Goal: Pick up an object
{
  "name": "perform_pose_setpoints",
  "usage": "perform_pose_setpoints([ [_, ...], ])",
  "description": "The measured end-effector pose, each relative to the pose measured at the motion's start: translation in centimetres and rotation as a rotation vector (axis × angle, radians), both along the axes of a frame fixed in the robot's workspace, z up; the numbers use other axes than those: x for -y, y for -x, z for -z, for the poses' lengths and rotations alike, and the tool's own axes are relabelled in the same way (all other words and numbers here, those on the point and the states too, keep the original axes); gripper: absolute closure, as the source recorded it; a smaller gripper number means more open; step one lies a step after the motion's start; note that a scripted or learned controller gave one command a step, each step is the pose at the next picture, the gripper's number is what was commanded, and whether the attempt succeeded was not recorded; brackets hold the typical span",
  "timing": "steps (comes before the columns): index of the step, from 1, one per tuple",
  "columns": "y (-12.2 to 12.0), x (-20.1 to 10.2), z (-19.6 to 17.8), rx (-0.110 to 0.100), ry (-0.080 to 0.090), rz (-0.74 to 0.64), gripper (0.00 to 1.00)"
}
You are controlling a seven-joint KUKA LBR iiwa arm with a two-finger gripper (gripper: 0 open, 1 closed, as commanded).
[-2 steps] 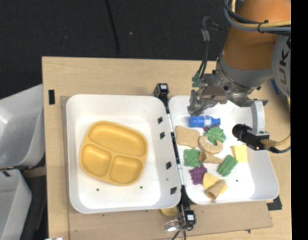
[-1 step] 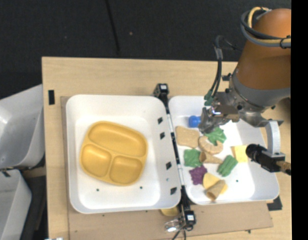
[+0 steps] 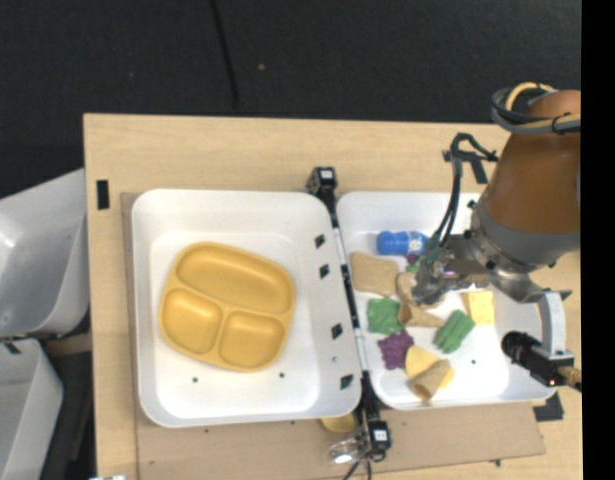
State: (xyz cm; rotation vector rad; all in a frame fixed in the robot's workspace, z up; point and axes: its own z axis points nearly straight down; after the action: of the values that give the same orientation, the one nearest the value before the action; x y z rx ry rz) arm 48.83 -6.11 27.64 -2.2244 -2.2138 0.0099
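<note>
**Gripper low over the toy pile in the right bin**

Lying in a loose heap in the right bin [image 3: 387,208] are the small toy foods the arm could pick from. A blue bottle-shaped piece [image 3: 399,242] sits nearest the far wall. Just in front of it a tan, bread-like slab [image 3: 372,271] lies close to the divider between the bins. Nearer the camera come a green leafy piece [image 3: 383,316], a purple grape cluster [image 3: 395,348], a second green piece [image 3: 453,330], a pale yellow block [image 3: 480,306], and, closest to the front wall, a yellow wedge [image 3: 420,360] touching a tan cone-like piece [image 3: 432,379].

The gripper [image 3: 427,286] is down in the middle of this heap, its tip between the tan slab and the pale yellow block and just above another tan piece [image 3: 419,315]. From this slanted view the tip is a dark, blurred cluster, and I cannot tell whether its jaws stand apart or together, nor whether any toy sits between them.

The grey arm with its orange band [image 3: 532,183] rises from the gripper toward the right edge, with black cables looping along its left side.

The left bin [image 3: 147,368] holds a yellow divided plate [image 3: 227,305] with three compartments, lying flat and slightly turned, well apart from the toys. Both bins rest on a light wooden bench [image 3: 187,148], held together along their shared edge by small black clips [image 3: 323,179].
</note>
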Motion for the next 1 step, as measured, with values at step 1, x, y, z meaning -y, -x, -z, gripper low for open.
perform_pose_setpoints([
  [1, -0.29, -9.27, -10.62, 0.019, -0.006, -0.017, 1.00],
])
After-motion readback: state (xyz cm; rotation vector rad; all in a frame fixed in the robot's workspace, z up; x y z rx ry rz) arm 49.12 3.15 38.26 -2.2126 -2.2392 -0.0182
